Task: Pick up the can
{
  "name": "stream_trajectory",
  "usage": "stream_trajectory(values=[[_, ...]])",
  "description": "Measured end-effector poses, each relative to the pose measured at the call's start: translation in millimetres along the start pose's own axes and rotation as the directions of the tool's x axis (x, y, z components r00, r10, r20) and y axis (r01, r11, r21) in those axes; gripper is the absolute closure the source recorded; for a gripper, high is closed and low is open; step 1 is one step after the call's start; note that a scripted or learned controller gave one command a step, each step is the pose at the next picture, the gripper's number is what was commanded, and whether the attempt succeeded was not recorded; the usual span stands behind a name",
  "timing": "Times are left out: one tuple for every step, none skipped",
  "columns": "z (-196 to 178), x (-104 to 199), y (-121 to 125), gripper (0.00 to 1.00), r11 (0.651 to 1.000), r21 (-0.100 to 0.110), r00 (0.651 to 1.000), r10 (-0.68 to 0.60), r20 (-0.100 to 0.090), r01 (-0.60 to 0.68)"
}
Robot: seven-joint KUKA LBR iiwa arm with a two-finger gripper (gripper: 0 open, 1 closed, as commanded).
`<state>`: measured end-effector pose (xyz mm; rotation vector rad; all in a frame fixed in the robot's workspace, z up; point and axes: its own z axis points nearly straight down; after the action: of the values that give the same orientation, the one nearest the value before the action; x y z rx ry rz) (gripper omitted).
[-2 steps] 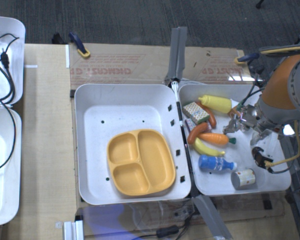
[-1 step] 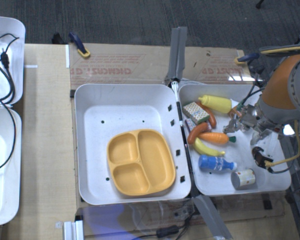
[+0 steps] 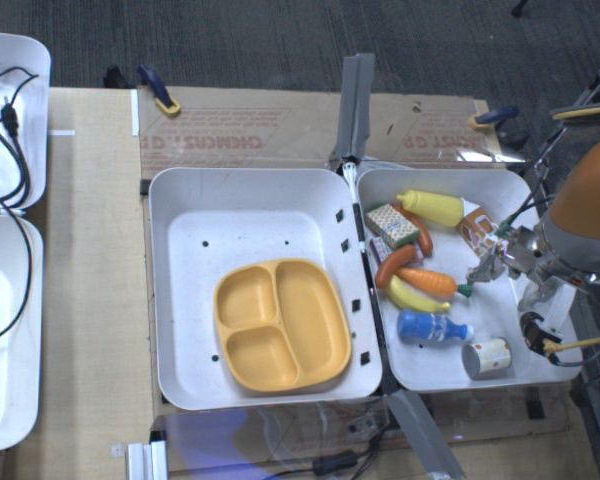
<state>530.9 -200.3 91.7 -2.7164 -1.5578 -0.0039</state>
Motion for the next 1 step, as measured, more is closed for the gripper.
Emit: stream_trajectory(values=[[0.5,48.0,83.2,0.0,0.994,0.007,0.994,-0.105,0.001,0.105]])
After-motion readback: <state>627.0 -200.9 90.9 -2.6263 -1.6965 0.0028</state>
